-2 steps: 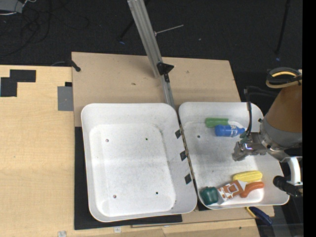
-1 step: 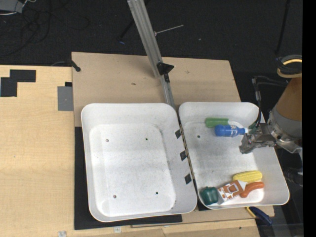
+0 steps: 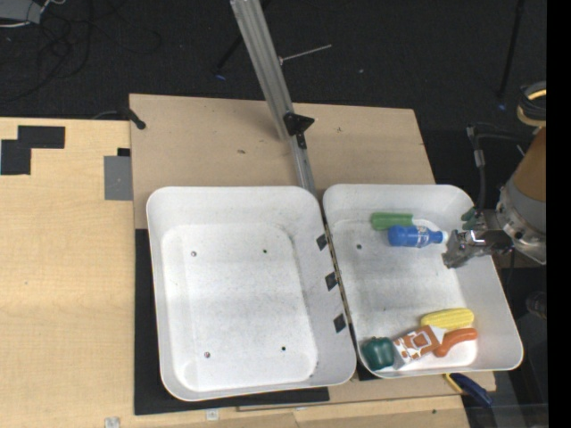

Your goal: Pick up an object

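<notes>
The right bin (image 3: 384,279) holds several small things. A green cylinder (image 3: 392,220) lies near its far side with a blue bottle (image 3: 414,236) just in front of it. At the near edge lie a yellow corn-like piece (image 3: 448,318), an orange and white toy (image 3: 433,340) and a dark green round piece (image 3: 378,353). My gripper (image 3: 461,248) hangs at the bin's right side, just right of the blue bottle's tip. Nothing shows between its fingers, and their spacing is too small to make out.
The left bin (image 3: 236,292) stands beside the right one, joined by black clips (image 3: 328,279). A metal rail (image 3: 268,78) slants up from behind the bins. The arm's grey and orange wrist (image 3: 526,194) sits over the right bin's right edge.
</notes>
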`<move>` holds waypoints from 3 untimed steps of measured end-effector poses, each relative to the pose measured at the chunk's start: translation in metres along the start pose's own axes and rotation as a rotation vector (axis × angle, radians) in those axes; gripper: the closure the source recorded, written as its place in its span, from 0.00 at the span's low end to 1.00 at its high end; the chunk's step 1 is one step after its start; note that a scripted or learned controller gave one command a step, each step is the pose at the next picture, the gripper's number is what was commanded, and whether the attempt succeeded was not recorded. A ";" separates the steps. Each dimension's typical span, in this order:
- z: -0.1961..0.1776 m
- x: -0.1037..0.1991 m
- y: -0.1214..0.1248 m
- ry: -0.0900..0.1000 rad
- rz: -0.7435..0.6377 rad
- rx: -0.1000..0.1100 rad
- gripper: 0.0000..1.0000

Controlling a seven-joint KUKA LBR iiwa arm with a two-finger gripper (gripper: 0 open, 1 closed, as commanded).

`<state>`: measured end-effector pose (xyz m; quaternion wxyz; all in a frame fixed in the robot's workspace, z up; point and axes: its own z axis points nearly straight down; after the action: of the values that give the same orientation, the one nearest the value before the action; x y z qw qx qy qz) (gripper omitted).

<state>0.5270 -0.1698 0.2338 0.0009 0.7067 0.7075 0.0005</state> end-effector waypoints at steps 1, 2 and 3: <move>0.000 0.044 0.005 0.003 -0.003 0.005 1.00; -0.001 0.099 0.014 0.004 -0.004 0.005 1.00; -0.009 0.150 0.008 0.003 -0.004 0.006 1.00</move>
<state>0.5349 -0.0195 0.2432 -0.0022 0.7054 0.7088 -0.0004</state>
